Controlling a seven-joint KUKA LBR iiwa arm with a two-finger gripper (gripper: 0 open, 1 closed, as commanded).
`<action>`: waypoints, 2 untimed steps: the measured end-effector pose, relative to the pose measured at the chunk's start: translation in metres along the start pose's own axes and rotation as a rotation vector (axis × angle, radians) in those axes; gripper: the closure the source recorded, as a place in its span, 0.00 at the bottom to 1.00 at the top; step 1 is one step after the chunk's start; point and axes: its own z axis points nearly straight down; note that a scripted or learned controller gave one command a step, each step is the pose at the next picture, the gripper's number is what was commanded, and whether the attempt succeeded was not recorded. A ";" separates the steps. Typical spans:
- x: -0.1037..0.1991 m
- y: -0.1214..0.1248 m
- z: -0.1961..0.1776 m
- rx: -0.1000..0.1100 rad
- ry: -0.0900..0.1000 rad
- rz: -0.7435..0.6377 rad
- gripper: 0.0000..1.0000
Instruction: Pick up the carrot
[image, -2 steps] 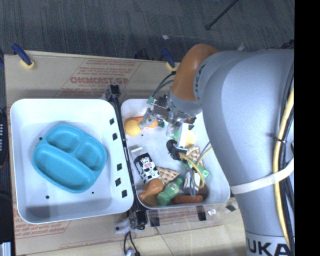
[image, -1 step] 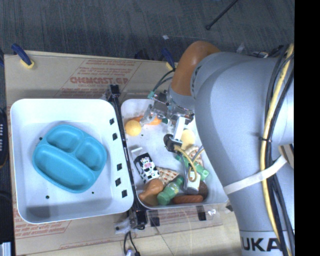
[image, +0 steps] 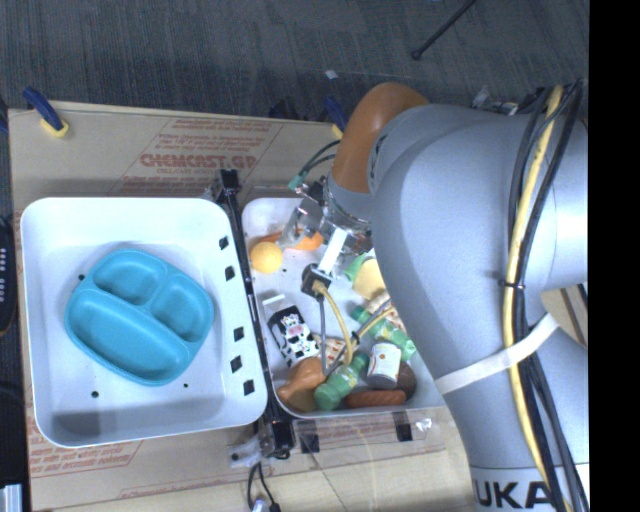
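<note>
"CHEMCAST GP" printed red on brown board (image: 190, 160); "UKA" on arm (image: 520, 494).

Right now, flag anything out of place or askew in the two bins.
Nothing looks damaged or spilled. The right bin is a crowded jumble: a green bottle lies tipped against a brown sausage-like piece at its near end. The blue divided plate sits askew in the left bin.

Glossy white plastic bins (image: 40, 300), smooth blue plastic tray (image: 140, 315), matt cardboard underlay (image: 190, 150)
</note>
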 end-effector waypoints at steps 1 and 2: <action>0.003 0.000 -0.010 -0.004 0.007 -0.010 1.00; 0.003 0.000 -0.010 -0.003 0.006 -0.012 0.00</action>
